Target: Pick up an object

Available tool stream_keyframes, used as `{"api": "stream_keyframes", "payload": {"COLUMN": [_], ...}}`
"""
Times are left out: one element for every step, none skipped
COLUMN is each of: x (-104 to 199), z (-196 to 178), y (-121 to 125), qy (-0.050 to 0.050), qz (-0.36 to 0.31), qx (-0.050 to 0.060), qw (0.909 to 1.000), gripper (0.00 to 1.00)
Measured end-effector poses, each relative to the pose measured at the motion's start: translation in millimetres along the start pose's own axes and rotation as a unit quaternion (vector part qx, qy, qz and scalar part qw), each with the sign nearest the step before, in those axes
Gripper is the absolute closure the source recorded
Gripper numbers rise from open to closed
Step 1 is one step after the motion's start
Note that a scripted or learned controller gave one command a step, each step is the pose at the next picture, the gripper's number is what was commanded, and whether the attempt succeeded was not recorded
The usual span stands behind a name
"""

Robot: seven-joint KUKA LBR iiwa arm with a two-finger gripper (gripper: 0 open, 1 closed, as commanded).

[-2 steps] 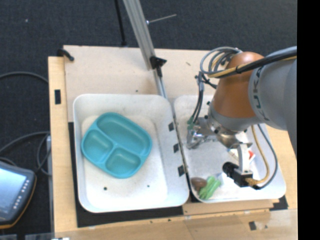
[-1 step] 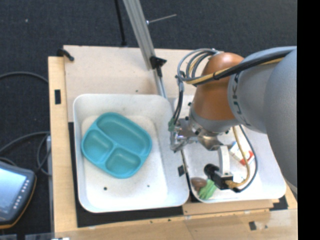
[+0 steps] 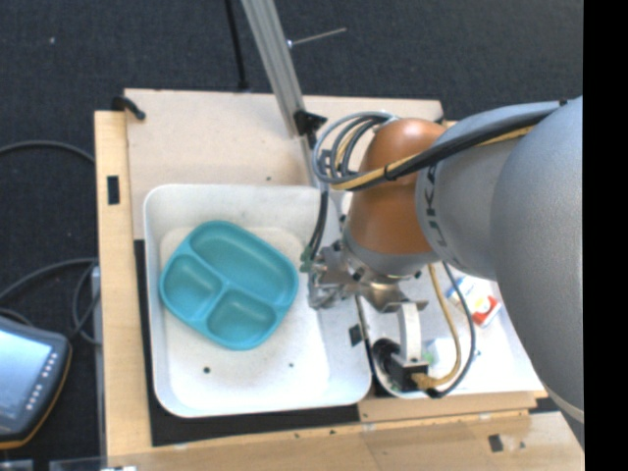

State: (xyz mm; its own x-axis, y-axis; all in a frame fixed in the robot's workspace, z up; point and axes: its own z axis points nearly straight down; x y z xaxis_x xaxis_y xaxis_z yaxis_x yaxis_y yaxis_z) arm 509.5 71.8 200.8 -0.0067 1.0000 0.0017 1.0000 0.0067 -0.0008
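The teal divided plate (image 3: 229, 284), likely light, stiff and slick, we judge best pinched at its rim, though we cannot tell the gripper's (image 3: 329, 287) state.

Single fixed overhead camera, slanted down on the bench.

One view only, mounted above, looking down at a tilt on the bench (image 3: 113, 263). The left bin (image 3: 172, 381) sits fully in frame, left of the gripper (image 3: 329, 287); the right bin (image 3: 510, 356) lies to the gripper's right and is mostly covered by the arm (image 3: 491, 194), which enters from the right edge and looms large, near the lens. Dark floor (image 3: 118, 27) shows beyond the bench, past the gripper's far side and left. Mid-range framing.
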Motion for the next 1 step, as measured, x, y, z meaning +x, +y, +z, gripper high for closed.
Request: {"api": "stream_keyframes", "payload": {"x": [-53.0], "z": [-0.1], "y": [41.1], "qy": [-0.002], "qz": [0.005], "qx": [-0.002], "qw": [1.0000], "gripper": [1.00]}}
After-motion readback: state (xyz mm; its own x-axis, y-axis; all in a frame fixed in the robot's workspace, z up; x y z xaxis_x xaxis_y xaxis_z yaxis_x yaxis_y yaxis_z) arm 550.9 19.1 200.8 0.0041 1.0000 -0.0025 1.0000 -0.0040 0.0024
